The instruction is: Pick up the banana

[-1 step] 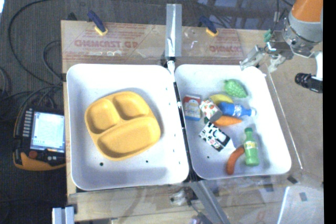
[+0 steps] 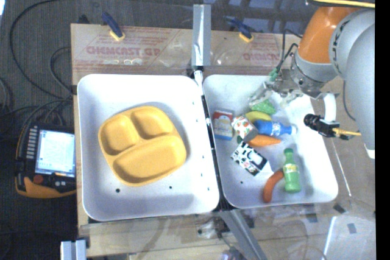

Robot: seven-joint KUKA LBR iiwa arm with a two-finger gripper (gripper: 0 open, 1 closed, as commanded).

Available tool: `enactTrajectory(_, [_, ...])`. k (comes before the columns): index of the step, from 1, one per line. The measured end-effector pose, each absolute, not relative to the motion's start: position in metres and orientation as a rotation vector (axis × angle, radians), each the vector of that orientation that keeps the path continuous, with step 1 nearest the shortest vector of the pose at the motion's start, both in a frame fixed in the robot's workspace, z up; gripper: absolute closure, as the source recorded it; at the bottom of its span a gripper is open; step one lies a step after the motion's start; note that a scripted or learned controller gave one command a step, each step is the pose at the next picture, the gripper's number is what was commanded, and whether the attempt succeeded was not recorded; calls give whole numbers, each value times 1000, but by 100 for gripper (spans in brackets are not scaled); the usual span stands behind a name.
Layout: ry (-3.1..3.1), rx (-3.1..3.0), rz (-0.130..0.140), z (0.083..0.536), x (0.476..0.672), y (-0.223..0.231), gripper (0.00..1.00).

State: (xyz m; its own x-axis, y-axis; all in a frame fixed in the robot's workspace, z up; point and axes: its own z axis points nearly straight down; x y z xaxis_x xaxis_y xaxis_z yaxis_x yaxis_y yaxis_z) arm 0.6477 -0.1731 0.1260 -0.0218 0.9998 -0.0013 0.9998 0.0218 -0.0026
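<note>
1. Gripper [image 2: 272, 89], seen from the camera view, was positioned low over the upper part of the right bin [image 2: 323, 192], directly above the banana [image 2: 262, 107]; whether it was released or clenched could not be determined.
2. Banana lay among a blue bottle [image 2: 273, 128], a carrot [image 2: 265, 140] and a small carton [image 2: 223, 125].
3. Left bin [image 2: 91, 192] contained a yellow divided tray [image 2: 142, 144].
4. Green bottle [image 2: 290, 172] lay near the right bin's lower edge.
</note>
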Motion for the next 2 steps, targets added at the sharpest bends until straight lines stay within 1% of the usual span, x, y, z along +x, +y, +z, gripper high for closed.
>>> enactTrajectory(1, [-2234, -2225, -5, 90, 612, -135, 0])
enactTrajectory(2, [-2233, -2225, -14, 100, 613, -133, 100])
